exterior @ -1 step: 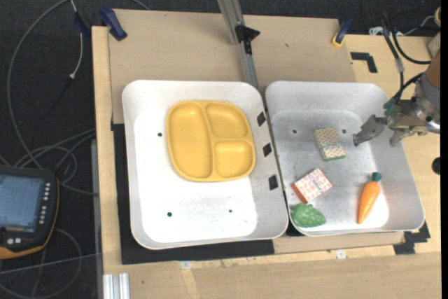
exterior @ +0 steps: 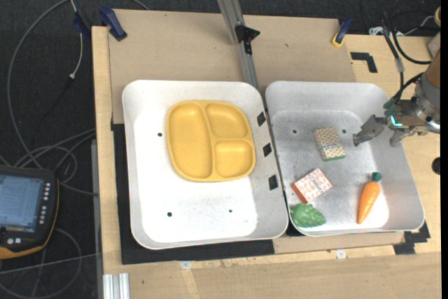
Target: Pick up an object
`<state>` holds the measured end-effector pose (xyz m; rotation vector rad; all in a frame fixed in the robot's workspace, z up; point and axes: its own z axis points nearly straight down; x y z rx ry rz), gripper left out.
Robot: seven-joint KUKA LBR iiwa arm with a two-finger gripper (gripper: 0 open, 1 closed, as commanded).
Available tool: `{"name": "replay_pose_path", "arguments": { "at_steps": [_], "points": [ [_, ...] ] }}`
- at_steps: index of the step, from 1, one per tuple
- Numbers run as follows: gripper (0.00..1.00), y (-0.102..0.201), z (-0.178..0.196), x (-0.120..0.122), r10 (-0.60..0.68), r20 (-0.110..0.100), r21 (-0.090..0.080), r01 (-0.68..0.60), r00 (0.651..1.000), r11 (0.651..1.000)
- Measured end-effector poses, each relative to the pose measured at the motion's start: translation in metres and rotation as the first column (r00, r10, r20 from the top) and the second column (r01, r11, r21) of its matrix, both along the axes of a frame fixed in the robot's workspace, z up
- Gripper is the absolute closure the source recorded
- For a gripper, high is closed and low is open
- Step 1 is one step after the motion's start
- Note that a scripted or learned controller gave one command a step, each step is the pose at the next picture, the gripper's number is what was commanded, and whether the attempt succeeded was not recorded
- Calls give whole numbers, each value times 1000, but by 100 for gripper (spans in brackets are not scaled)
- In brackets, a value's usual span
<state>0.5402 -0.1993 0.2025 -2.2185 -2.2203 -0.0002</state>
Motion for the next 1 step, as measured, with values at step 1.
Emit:
{"name": "replay_pose_path", "arguments": {
  "at_steps": [1],
  "points": [
    [0,-6,-44,-2,-1,-4,0,1,1000,1000]
  ]
}}
